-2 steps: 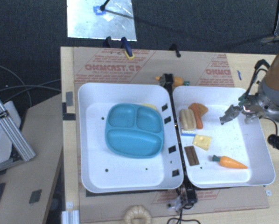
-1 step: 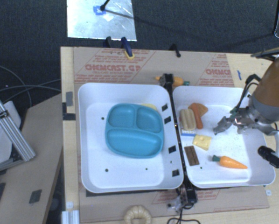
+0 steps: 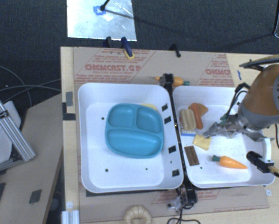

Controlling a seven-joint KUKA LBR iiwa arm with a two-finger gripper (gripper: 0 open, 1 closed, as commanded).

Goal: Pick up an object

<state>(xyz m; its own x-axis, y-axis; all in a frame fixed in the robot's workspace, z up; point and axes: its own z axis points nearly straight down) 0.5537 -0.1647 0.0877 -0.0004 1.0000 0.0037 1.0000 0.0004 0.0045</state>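
Gripper (image 3: pixel 209 130) sits low in your right bin (image 3: pixel 251 183), at the end of the grey arm (image 3: pixel 265 99) with its orange band coming in from the right. Honestly you can't tell whether it's spread or pressed together, the tip is just a small grey blur, and nothing shows clearly pinched in it. That tip is right at the upper edge of the yellow cheese wedge (image 3: pixel 201 142), touching or just above it, can't say which.

Working outward in the same bin: a hot dog bun (image 3: pixel 187 119) and an orange-brown sausage-like piece (image 3: pixel 198 113) lie side by side up-left of the tip, a brown chocolate-bar piece (image 3: pixel 191 155) lies below the cheese, and a carrot (image 3: pixel 233 163) rests toward the bin's lower right.

Over in your left bin (image 3: pixel 95 181) a blue divided plate (image 3: pixel 134 129) sits near the middle, with a bit of something yellow (image 3: pixel 149 106) peeking out behind its upper edge.
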